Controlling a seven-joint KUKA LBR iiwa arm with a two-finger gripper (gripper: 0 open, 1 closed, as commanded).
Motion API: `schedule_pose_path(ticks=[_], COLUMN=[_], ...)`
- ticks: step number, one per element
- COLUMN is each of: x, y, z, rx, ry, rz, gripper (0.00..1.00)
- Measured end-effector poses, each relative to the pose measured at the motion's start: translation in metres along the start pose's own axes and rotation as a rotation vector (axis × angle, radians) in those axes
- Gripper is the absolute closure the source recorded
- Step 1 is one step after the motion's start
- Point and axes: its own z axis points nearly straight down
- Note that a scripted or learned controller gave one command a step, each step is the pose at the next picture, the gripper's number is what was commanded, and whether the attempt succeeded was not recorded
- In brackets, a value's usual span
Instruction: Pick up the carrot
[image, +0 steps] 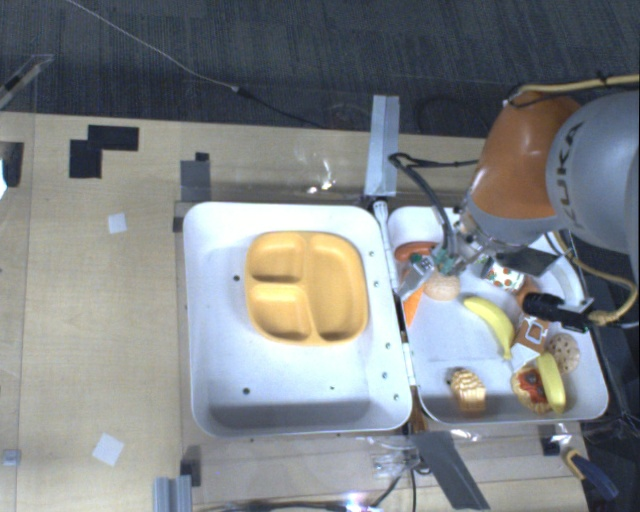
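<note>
A pale wooden bench (90, 330) carries two shallow white bins side by side, with dark floor beyond its far edge. The left bin (215, 330) holds a yellow divided plate (303, 285). The right bin (440, 345) is crowded: a banana (492, 318) near the middle, a small brown pastry-like item (466, 389) at the near edge, a piece of mixed toy fruit (540, 383) in the near right corner and a cookie (563, 349) just beside it.

The arm (560, 160) reaches in from the right and its gripper (452, 258) hangs low over the far left part of the right bin; whether the jaws are apart or together cannot be told, as the wrist and cabling cover them. The carrot (409, 301) appears as a slim orange shape lying along the left wall of that bin, partly hidden beneath the gripper, with a pale rounded item (441, 289) just beside it and an orange-red piece (413, 250) further back.

The step in hand looks like the approach to the grasp. To do it well, the gripper should probably close across the carrot's narrow width, not along its length. The bin wall touching or nearly touching the carrot leaves little room for a finger on that side, so a slight inward offset may help. The pale item could be caught by mistake.
</note>
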Motion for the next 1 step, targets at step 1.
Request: schedule_pose_path(ticks=[1], x=[0.0234], y=[-0.0068], z=[0.0013], rx=[0.002], ry=[0.002], rz=[-0.042], gripper=[0.00])
